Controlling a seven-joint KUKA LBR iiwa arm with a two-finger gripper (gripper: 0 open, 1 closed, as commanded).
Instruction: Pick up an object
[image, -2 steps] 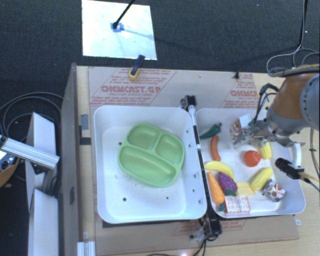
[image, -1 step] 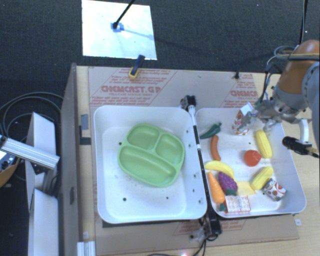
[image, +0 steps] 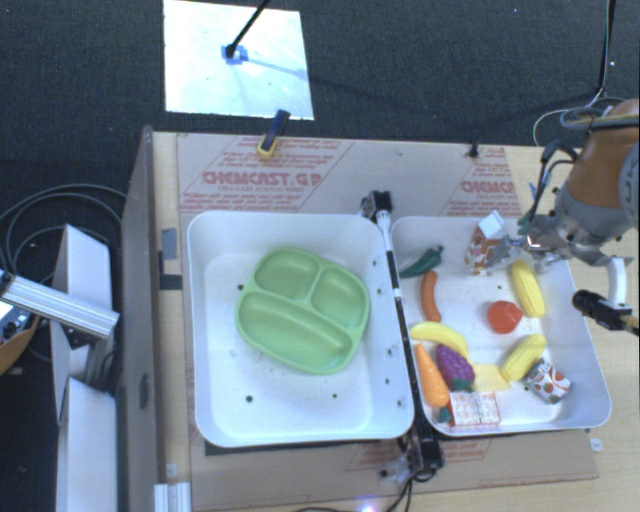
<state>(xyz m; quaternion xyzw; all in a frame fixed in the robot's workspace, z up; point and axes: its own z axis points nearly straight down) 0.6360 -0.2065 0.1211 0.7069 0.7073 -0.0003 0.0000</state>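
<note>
1. Two white bins: left bin with green tray.
2. Right bin full of toy food: carrot, grapes, tomato, corn.
3. Gripper above corn, partly cut off, too blurry to tell.

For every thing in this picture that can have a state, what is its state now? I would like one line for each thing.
gripper: low over the right bin's far side, fingers not clear
green divided plate: upright in the left bin, compartments bare
small house-shaped carton: standing beside the gripper
tomato: lying free in the right bin
corn cob: lying free beside the tomato
banana: lying against the grapes
</note>
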